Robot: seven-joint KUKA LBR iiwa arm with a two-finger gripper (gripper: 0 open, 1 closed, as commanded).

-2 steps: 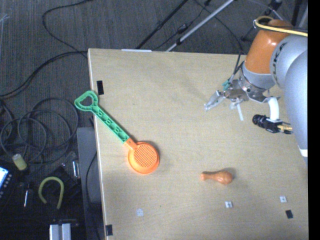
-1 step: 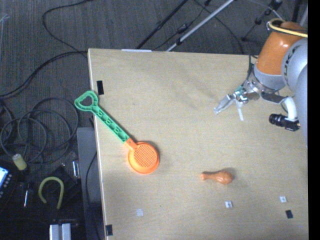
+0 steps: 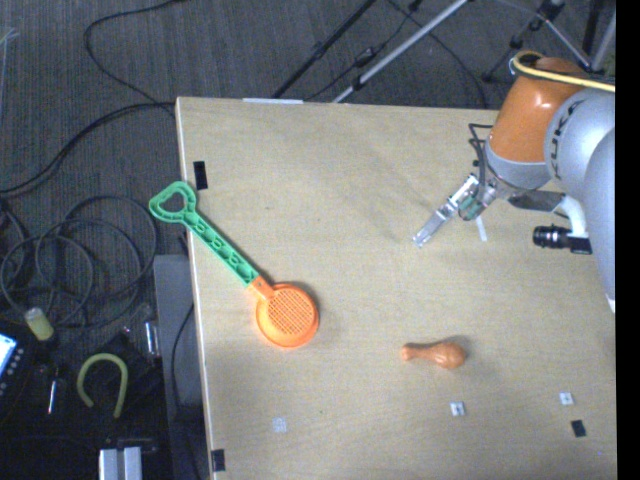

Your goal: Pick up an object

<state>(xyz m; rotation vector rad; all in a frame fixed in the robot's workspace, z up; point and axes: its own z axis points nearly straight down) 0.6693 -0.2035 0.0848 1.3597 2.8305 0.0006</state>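
Note:
A toy strainer lies on the tan bench top at the left, with an orange round head (image 3: 287, 315) and a green handle (image 3: 210, 236) running up-left to the bench's edge. Near the front middle lies a small orange drumstick-shaped toy (image 3: 437, 353). My gripper (image 3: 434, 227) hangs over the bare bench at the right, slanting down-left from the orange-banded wrist (image 3: 530, 118). It is well above the drumstick toy in the view and far right of the strainer, touching neither. I see nothing held in it.
The bench's left edge (image 3: 190, 268) drops to a floor with black cables, a green hook and tripod legs at the back. Small dark and white markers (image 3: 457, 408) dot the front right of the bench top.

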